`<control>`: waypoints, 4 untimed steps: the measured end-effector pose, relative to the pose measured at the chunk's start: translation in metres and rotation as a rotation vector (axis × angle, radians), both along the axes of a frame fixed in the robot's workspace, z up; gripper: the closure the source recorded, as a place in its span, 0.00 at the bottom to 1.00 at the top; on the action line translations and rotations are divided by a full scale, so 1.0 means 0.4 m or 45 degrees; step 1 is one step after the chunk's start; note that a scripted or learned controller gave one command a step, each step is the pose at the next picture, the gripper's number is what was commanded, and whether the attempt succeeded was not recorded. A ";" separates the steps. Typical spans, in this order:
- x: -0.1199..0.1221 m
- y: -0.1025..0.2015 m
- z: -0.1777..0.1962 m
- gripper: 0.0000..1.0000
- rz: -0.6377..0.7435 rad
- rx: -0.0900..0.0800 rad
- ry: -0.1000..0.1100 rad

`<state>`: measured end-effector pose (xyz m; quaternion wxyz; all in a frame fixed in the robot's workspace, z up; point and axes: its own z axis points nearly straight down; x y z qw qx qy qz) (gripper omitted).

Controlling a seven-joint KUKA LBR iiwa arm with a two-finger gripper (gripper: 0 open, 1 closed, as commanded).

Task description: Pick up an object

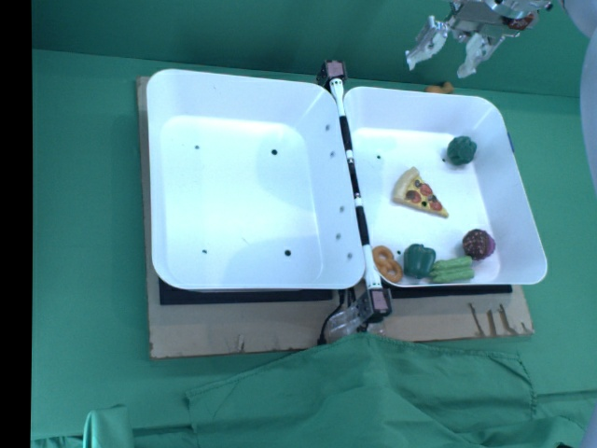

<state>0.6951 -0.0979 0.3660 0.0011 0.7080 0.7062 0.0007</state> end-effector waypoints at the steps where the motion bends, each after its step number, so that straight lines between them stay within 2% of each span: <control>1: -0.132 -0.108 0.073 0.00 -0.007 -0.001 -0.001; 2: -0.263 -0.133 -0.149 0.00 -0.006 0.001 0.013; 3: -0.176 -0.086 -0.389 0.00 0.002 0.001 0.009; 4: -0.224 -0.021 -0.454 0.00 0.000 -0.010 -0.015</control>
